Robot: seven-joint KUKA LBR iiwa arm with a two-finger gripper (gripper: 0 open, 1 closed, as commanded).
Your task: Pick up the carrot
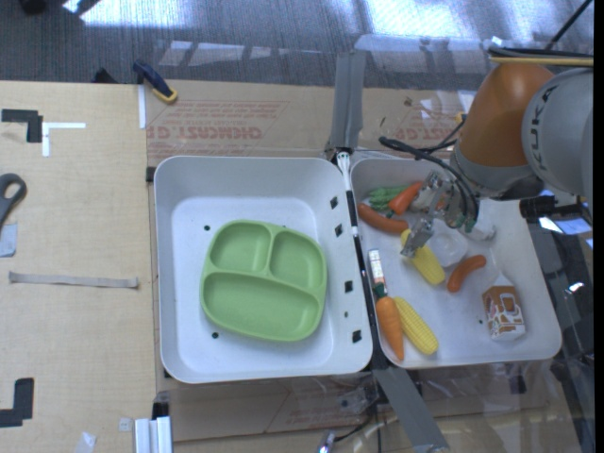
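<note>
Nearest, the carrot (389, 327) lies against the right bin's (528, 347) left wall, hand (427, 223) open above.

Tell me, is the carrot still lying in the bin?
Yes. The carrot lies flat in the right bin, beside a corn cob.

A robotics lab bench: two white bins (168, 281) sit on taped cardboard (236, 125), plywood boards (66, 253) lie left of the bins, and a grey carpet floor (236, 8) stretches beyond them.

Cardboard-topped bench (75, 243) — two white bins (175, 281) side by side.
</note>
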